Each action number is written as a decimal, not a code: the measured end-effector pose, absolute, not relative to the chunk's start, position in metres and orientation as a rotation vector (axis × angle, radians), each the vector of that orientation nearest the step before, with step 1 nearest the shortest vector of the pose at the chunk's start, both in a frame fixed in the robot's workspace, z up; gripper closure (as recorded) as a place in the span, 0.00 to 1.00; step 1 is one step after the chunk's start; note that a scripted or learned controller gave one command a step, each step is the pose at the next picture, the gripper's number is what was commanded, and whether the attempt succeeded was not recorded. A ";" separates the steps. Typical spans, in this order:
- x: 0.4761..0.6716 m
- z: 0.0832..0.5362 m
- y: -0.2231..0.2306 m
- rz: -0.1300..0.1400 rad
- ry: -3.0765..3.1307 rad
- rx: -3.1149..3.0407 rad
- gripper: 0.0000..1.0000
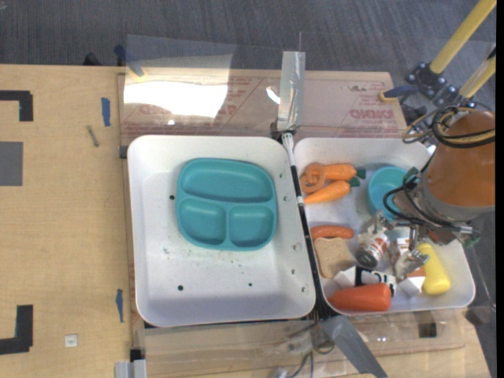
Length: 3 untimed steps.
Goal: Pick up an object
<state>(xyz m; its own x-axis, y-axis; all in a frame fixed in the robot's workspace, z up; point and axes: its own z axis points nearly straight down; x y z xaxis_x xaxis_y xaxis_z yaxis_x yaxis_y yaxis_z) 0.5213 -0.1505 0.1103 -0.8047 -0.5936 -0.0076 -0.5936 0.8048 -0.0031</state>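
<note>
Yellow plastic corn cob (435, 272) lies in the right-hand white bin (465, 294), my likeliest pick, I reckon, since it sits apart from the clutter. My pincer (386, 246) hangs just left of it, among the toy food; whether it's clenched I cannot tell. Further left lies a slice of toy bread (331, 255).

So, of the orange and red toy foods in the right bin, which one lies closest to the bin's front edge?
The large red-orange toy pepper at the bottom of the right white bin. The two orange toy carrots lie at the bin's far end, and the thin red toy sausage lies midway.
</note>
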 end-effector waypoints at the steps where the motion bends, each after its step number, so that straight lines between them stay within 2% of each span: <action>1: 0.602 0.090 -0.108 -0.004 3.008 -0.858 0.00; 2: 0.540 0.090 -0.110 -0.004 2.991 -0.920 0.00; 3: 0.519 0.091 -0.096 -0.013 2.961 -0.977 0.00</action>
<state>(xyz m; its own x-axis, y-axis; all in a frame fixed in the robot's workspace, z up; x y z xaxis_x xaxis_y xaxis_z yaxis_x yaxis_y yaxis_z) 0.5191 -0.0959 0.0911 -0.8036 -0.5949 -0.0194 -0.5947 0.8038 -0.0153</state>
